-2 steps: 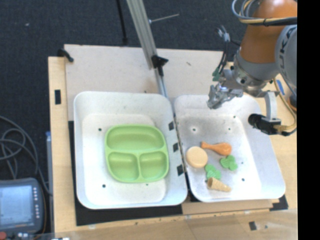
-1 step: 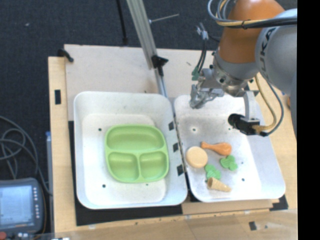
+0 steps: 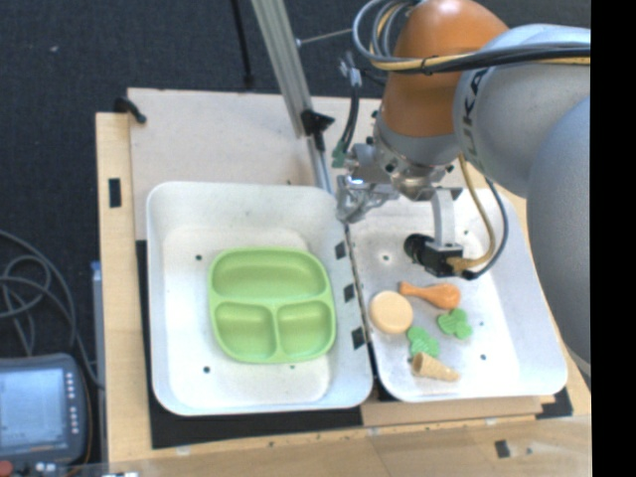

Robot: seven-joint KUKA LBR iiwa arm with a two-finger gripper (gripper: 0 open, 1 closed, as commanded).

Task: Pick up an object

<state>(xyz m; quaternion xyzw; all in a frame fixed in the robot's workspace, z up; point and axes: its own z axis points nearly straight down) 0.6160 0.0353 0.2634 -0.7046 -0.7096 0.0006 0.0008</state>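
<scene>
Worktop (image 3: 199,132): pale board carrying two white bins.
Gripper (image 3: 348,207): above the right bin's (image 3: 502,356) far-left corner; open or closed, cannot tell.
Toy drumstick (image 3: 433,293): in right bin, nearer the camera than the gripper and rightward; long axis runs across the bin.

Gripper (image 3: 350,205) hanging over far corner of right-hand bin (image 3: 517,366), beside divide between bins. Green sectioned plate (image 3: 270,304) lying in left-hand bin (image 3: 174,266). Tan disc (image 3: 391,313), orange drumstick (image 3: 432,294), two green pieces (image 3: 455,323), cone (image 3: 434,368) lying clustered in right-hand bin.

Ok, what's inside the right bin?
An orange drumstick, a tan disc, a green floret, a second floret and a cone. The arm hides the far side of the bin.
</scene>
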